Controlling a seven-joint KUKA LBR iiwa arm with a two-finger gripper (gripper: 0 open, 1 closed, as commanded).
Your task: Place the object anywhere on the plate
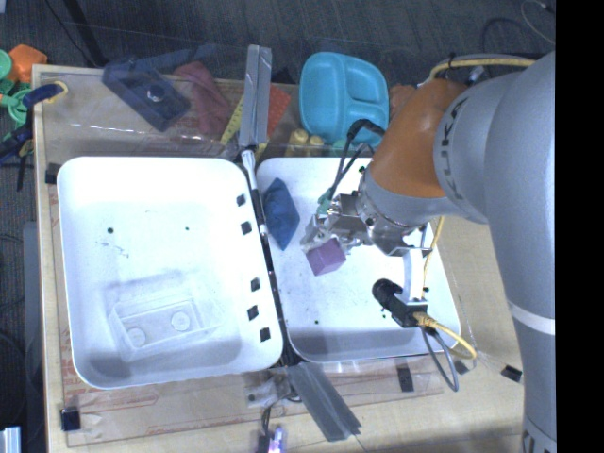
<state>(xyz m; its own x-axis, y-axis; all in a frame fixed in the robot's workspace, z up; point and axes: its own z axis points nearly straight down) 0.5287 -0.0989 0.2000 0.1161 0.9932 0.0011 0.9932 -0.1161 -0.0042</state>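
Observation:
A small purple block (327, 258) hangs tilted in the right bin (377, 343), near its middle. My gripper (327, 235) reaches in from the right and is shut on the block's top, with the fingers on either side of it. A clear plastic plate (160, 315) lies in the lower part of the left bin (85, 206), well to the left of the gripper and across the divider.
A dark blue soft object (279, 209) lies by the right bin's left wall, just left of the gripper. A black connector with a yellow cable (398, 304) hangs off the arm over the bin's right side. A turquoise container (342, 92) and clutter sit behind the bins.

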